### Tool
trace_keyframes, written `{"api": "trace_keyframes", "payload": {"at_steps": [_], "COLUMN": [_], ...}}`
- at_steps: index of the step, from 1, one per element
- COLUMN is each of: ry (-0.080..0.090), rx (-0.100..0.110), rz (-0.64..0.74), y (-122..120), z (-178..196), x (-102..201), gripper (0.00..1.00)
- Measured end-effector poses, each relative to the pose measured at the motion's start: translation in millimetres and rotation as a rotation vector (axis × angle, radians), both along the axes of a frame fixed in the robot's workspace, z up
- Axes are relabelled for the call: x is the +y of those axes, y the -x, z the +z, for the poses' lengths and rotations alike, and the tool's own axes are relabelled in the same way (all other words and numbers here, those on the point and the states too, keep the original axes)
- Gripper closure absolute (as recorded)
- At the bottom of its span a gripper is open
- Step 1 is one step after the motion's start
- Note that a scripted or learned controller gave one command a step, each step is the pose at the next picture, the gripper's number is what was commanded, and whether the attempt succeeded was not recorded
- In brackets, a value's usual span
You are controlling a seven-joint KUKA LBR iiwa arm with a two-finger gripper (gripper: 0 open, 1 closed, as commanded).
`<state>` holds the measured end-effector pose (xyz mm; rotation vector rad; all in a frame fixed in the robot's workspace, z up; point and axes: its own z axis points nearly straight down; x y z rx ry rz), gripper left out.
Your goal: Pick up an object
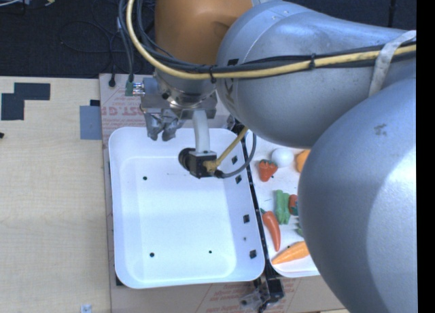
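My gripper (160, 132) hangs over the far edge of the left white bin (177, 264). Its fingers (151, 130) point down, stand a little apart and hold nothing. The toy foods lie in the right bin (309, 269), largely hidden by the arm: a red strawberry-like piece (267, 169), a white egg (282, 159), an orange piece (302, 161), a green piece (282, 206), a red chili (272, 230) and an orange carrot (292, 254). All of them lie well to the right of the gripper.
A black part on a pale stalk (198, 162) with a yellow cable hangs from the wrist over the left bin's far side. The big grey arm (326, 101) covers the upper right. The black divider (250, 216) separates the bins. Tan bench (47, 203) lies to the left.
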<state>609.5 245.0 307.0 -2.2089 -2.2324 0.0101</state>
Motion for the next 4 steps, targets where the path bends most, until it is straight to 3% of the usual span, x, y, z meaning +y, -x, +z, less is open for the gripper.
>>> {"api": "trace_keyframes", "payload": {"at_steps": [1,2,3,4], "ry": [0.0,0.002,0.002,0.004], "rx": [0.002,0.004,0.005,0.007], "rz": [0.001,0.008,0.01,0.018], "y": [0,1,1,2], "z": [-1,9,9,18], "x": [1,1,2,3], "gripper": [0.0,1.0,0.0,1.0]}}
